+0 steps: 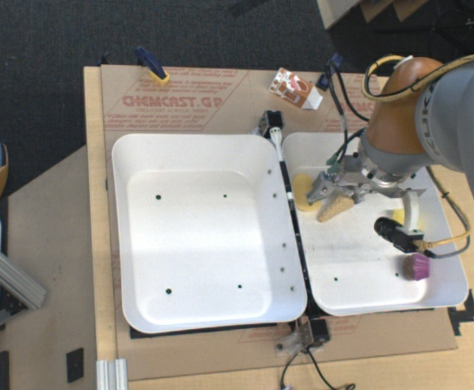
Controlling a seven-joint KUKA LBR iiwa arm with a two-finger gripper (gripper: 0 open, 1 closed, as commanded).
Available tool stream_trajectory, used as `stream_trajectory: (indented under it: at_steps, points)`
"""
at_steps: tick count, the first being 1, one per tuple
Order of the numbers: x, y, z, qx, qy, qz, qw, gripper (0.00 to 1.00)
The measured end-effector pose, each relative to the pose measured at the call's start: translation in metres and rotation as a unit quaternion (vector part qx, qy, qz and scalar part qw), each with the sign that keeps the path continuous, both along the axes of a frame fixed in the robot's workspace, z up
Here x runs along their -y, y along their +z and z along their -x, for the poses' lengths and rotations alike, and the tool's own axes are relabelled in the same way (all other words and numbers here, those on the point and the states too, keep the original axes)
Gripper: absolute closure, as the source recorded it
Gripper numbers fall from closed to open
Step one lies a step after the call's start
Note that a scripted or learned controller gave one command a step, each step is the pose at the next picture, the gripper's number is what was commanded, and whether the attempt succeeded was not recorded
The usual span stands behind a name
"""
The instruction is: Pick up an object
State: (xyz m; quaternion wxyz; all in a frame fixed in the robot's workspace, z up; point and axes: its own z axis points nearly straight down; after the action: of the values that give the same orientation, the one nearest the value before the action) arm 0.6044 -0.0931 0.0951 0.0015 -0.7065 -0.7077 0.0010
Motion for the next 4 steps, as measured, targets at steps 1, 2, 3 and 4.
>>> stream_trajectory:
  at_steps: [1,2,3,4]
  points:
    - [0.052,-0.011,-0.043,0.004,-0.002,0.0021,1.0000,0.00]
    - [0.052,-0.010,-0.063,0.004,0.000,0.0011,1.0000,0.00]
    - [0.016,-0.010,-0.032,0.000,0.000,-0.0005,1.0000,0.00]
    - [0.003,-0.010,-0.064,0.004,0.000,0.0009,1.0000,0.00]
